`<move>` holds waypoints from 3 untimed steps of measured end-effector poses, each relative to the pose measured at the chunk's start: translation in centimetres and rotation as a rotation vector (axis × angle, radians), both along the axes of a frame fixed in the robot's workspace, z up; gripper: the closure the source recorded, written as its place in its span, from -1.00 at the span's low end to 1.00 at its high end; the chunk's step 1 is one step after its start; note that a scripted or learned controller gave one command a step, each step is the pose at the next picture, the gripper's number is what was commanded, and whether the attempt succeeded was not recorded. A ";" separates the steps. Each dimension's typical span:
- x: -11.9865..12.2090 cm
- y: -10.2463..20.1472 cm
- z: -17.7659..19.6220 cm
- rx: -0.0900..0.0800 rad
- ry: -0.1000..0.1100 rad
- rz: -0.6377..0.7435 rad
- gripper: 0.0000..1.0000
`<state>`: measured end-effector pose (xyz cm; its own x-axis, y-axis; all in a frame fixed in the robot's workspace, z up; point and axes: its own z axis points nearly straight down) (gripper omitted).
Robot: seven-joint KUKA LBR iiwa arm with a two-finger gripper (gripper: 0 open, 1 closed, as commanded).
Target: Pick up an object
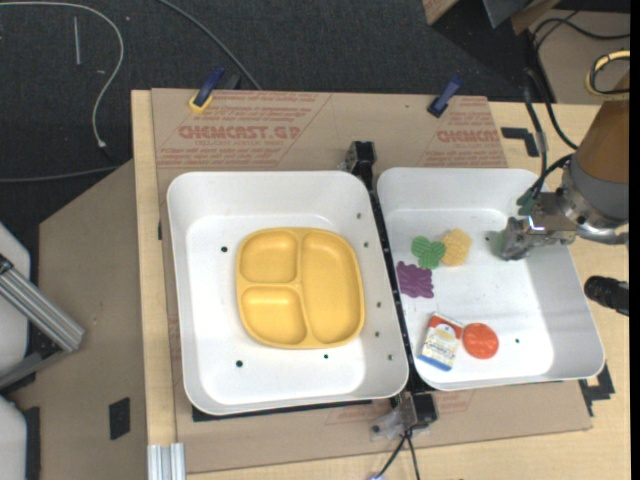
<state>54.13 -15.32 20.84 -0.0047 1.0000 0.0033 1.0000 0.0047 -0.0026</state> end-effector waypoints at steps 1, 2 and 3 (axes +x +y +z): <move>-0.6 5.9 1.1 0.001 0.000 0.002 1.00; -1.2 12.2 1.3 0.001 0.000 0.003 1.00; -2.8 17.7 0.5 0.000 0.002 0.001 1.00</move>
